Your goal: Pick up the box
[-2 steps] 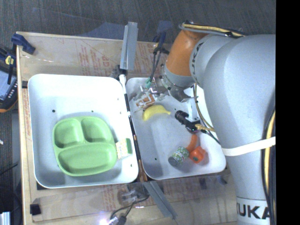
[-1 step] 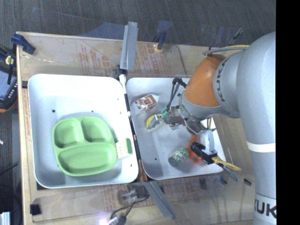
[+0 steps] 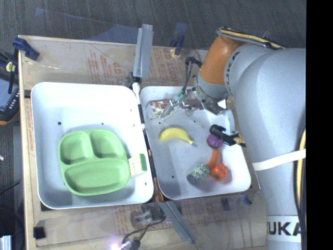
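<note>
A small brown-and-white printed box (image 3: 159, 109) lies in the far left corner of the right bin (image 3: 171, 184). My gripper (image 3: 182, 102) is low over that corner, right beside the box on its right, and seems to touch its edge. The grey arm with its orange band (image 3: 216, 61) reaches in from the right and hides the bin's far right part. A second small box, pale green and white (image 3: 137, 164), lies in the left bin (image 3: 78, 95) against the right rim of a green divided plate (image 3: 93, 161).
The right bin also holds a banana (image 3: 175, 135) in the middle, a purple piece (image 3: 215, 140), an orange carrot-like toy (image 3: 217, 168) and a greyish can (image 3: 198, 174) near the front. The wall between the bins runs just left of the printed box.
</note>
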`<control>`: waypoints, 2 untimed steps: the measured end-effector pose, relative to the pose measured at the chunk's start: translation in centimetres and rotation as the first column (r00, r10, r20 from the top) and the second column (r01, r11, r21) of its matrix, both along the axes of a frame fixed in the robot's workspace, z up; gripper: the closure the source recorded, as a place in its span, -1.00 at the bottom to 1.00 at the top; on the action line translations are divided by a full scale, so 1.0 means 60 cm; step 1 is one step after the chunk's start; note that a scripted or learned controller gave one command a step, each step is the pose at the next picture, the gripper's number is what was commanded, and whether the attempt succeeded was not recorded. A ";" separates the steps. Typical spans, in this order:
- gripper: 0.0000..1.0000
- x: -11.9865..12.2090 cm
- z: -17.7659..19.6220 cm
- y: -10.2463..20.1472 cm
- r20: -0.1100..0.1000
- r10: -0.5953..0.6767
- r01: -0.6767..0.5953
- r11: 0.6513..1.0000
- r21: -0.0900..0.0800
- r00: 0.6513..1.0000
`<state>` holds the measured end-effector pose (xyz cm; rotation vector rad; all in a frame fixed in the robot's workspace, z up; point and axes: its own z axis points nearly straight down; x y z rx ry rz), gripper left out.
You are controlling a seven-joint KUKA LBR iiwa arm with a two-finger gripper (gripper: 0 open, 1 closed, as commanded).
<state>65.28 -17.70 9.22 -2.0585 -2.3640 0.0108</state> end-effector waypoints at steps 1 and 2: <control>-1.00 -0.003 -0.001 0.070 -0.005 0.049 -0.049 0.999 -0.011 0.999; -1.00 -0.004 0.003 0.085 -0.007 0.093 -0.094 0.995 -0.025 0.996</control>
